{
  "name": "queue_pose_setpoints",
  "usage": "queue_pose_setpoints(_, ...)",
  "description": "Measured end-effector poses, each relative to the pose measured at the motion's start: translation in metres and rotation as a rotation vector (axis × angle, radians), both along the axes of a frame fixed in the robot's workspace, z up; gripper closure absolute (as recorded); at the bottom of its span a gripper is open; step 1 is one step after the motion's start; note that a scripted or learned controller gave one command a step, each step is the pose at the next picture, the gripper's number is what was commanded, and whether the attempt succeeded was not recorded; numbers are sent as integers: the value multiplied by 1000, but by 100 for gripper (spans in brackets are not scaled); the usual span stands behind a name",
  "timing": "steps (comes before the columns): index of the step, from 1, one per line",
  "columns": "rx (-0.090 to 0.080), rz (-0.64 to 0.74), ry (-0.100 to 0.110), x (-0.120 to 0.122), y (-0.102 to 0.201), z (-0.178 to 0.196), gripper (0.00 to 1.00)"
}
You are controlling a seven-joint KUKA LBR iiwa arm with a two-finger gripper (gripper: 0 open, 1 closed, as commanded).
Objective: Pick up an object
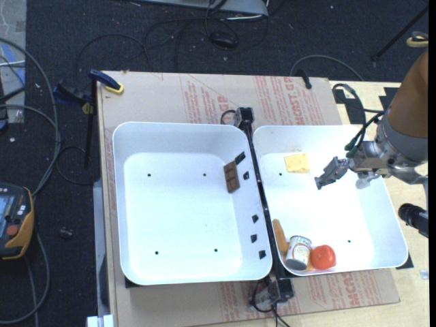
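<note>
My gripper (330, 174) hangs over the right bin (381, 213), in its upper middle, reaching in from the right. Nothing shows between its dark fingers. A yellow cheese-like wedge (296, 163) lies just left of and above the gripper, near the bin's far wall. At the bin's front left corner sit a small can with a label (298, 252), a red tomato (323, 256) beside it, and an orange carrot-like stick (279, 235) along the left wall. A brown chocolate bar (231, 177) leans on the left bin's right wall.
The left bin (157, 203) holds the brown bar at its right side. A black divider with clips (257, 196) runs between the bins. Cables and a clamp (107, 82) lie beyond the bench's back edge.
</note>
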State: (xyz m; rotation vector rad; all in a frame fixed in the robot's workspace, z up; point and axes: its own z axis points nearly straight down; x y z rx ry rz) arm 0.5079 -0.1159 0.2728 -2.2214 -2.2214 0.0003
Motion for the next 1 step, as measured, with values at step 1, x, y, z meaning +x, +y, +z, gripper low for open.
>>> queue_pose_setpoints(1,2,1,10,65,5,-108,0)
